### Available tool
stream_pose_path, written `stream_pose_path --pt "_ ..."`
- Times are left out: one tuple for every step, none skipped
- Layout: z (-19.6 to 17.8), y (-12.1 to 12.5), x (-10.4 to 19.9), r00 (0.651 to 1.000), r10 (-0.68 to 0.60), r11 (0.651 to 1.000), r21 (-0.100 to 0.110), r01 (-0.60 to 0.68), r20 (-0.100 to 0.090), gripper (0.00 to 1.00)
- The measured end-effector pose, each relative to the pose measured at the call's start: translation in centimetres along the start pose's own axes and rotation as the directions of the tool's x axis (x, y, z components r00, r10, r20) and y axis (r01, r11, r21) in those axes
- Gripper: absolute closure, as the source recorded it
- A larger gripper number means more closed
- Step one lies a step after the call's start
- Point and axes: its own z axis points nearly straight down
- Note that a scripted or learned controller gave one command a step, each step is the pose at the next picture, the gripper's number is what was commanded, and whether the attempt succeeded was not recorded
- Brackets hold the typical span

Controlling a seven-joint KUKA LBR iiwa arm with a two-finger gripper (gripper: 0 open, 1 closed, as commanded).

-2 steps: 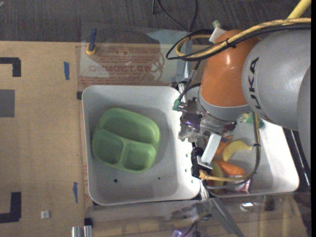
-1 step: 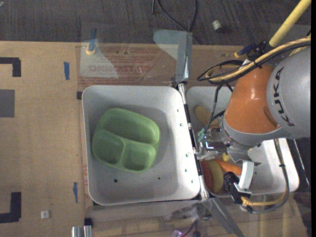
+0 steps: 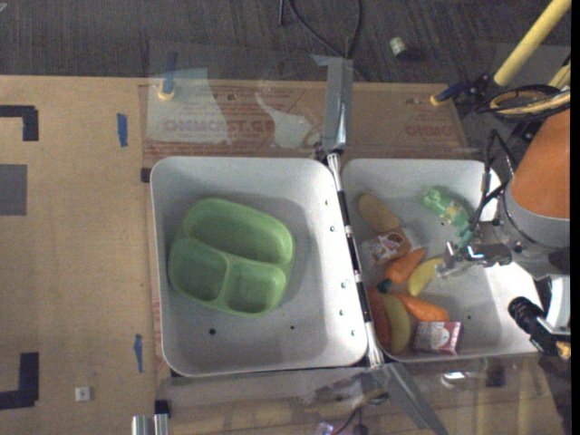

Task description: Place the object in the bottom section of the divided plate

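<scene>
A green divided plate [image 3: 231,255] lies in the left bin [image 3: 172,188], tilted, with one long section at its far side and two smaller sections at its near side; all sections hold nothing. My gripper [image 3: 460,259] hangs low in the right bin [image 3: 494,302], just right of a yellow banana-like piece [image 3: 423,276] and close to an orange carrot [image 3: 405,265]. Nothing can be made out in its grasp. The orange band of the arm [image 3: 546,175] rises at the right edge.
The right bin also holds a tan oval piece [image 3: 378,212], a light green toy [image 3: 444,204], a white-red packet [image 3: 390,243], a second carrot [image 3: 422,308], an orange-yellow fruit [image 3: 390,320] and a red-white pouch [image 3: 437,336]. A metal divider [image 3: 349,270] separates the bins.
</scene>
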Motion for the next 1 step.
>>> stream_pose_path --pt "6.24 5.98 -5.45 0.998 -0.068 0.998 -0.002 0.068 0.000 1.00"
